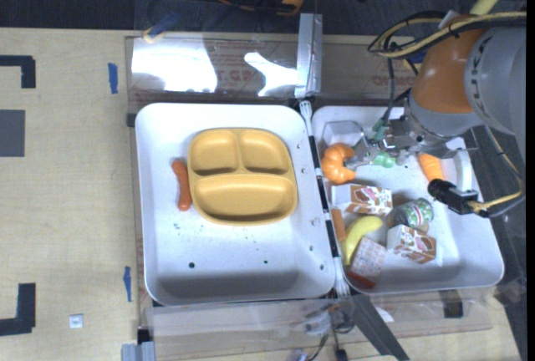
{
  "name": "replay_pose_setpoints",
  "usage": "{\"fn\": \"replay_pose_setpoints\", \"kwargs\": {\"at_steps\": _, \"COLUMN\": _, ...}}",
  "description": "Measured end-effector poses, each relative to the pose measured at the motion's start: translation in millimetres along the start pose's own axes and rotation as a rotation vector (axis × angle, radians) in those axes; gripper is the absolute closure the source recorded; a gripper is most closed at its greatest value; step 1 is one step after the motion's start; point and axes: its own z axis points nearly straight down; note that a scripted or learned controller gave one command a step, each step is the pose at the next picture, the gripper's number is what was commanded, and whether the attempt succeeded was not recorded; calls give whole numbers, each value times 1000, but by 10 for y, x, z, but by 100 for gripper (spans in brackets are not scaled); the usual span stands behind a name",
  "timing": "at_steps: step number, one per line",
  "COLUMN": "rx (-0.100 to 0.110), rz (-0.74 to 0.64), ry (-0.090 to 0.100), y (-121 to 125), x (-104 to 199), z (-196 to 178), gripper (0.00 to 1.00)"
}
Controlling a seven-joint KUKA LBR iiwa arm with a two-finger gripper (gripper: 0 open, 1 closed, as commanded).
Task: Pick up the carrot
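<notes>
Camera view leaves the gripper (386, 144) a blur of metal low in the right bin (481, 263); whether it is open or shut, or has anything, I cannot tell. Just right of it lies the carrot (431, 166), half behind the arm's black fitting. Left of the tool sits an orange fruit (338, 164) against the bin's wall. Below it, cartons (369, 200) and a banana (360, 234) crowd the floor.

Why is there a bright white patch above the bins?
In the camera view, overhead light glares off the clear plastic sheet behind the left bin, washing out detail there; the yellow tray and the carrot are evenly lit, with soft shadows; the picture is slightly grainy.
</notes>
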Motion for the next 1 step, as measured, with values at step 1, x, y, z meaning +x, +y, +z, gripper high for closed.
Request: {"fn": "replay_pose_setpoints", "kwargs": {"at_steps": 1, "rx": 9, "rz": -51, "ry": 3, "y": 271, "x": -658, "z": -725, "gripper": 0}}
